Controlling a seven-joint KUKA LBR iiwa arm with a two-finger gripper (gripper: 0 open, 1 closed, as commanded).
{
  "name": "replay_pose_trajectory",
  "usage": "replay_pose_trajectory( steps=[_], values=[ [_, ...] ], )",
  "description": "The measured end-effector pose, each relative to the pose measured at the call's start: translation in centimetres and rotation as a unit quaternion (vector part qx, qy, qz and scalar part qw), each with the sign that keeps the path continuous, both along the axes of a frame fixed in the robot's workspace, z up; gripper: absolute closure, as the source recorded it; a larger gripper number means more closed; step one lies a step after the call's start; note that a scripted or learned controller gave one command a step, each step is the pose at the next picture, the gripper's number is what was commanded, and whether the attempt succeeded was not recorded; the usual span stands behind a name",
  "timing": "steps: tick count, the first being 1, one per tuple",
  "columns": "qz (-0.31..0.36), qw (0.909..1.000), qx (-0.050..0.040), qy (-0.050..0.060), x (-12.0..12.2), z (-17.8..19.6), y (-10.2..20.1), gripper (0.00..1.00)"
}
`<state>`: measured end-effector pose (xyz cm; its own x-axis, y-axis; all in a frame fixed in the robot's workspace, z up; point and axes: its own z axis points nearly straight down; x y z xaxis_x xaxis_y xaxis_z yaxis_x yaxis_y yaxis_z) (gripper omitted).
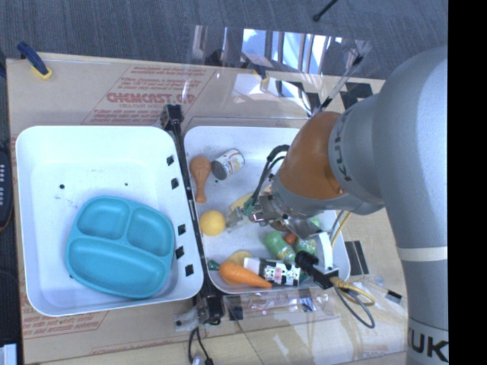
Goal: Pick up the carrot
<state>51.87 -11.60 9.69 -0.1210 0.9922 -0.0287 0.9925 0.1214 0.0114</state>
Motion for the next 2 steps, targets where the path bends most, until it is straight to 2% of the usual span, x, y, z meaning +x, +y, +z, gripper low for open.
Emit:
replay_pose_trajectory(
  steps=[1,2],
  values=[
    [-0.119,0.9927,0.0184,0.01,4.6,0.7,-2.1,0.0],
    [-0.054,0.9984,0.0156,0.011,3.0,-0.7,2.0,0.0]
  ],
)
